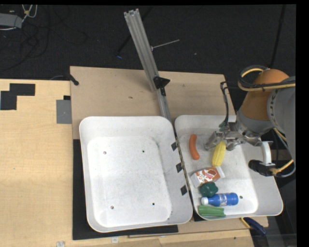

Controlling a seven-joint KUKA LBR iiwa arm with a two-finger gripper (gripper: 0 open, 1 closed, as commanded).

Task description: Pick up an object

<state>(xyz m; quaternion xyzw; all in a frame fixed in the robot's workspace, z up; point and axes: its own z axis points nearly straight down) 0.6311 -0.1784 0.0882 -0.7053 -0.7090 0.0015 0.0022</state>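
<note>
Gripper (223, 140): low in right bin (263, 193), fingers spread, straddling upper end of corn; grip not confirmed.
Corn (218, 154): yellow, lying in right bin, centre.
Sausage (194, 146): orange, left of corn, apart.
Packet (207, 175): just below corn.
Green lump (209, 188): below packet.
Bottle (221, 199): blue, near front wall.
Left bin (91, 130): beside right bin.

A robotics lab setup is indicated. A pale wood tabletop (34, 159) is seen at the left of the frame, with two shallow white bins (128, 128) placed side by side at centre. An aluminium strut (145, 58) is mounted slanting at upper centre. Loose cables (19, 14) are noted on dark flooring at upper left. A grey industrial arm (270, 103) is positioned at right.
</note>
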